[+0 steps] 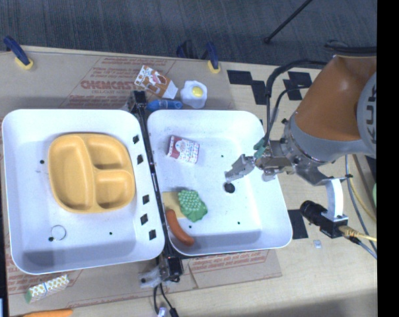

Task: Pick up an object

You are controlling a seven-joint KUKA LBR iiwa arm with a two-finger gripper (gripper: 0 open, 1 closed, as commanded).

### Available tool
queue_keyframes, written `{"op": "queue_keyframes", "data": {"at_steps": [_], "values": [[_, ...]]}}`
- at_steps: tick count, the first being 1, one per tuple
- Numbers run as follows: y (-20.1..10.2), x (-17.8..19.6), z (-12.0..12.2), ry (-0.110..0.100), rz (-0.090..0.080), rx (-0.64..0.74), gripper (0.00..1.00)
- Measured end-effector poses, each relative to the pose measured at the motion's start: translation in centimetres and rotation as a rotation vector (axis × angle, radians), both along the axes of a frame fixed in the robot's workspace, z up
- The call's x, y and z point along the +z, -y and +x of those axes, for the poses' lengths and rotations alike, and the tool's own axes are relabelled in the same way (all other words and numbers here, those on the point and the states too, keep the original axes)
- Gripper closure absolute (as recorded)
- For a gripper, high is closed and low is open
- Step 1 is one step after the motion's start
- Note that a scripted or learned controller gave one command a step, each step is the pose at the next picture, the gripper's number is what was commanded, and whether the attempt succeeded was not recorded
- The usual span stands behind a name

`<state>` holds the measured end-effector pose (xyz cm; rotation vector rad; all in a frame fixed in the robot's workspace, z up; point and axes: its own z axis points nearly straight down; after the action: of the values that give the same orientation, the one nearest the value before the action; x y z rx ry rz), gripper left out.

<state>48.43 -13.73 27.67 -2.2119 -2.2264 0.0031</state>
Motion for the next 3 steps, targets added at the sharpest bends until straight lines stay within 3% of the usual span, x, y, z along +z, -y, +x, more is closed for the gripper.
{"op": "queue_keyframes", "data": {"at_steps": [1,2,3], "values": [[-3.9,-18.2,2.2,-0.002,0.000,-0.053,0.00],[-3.9,-17.2,2.3,-0.003,0.001,-0.048,1.00],[-3.9,-17.2,2.3,-0.003,0.000,-0.048,0.00]]}}
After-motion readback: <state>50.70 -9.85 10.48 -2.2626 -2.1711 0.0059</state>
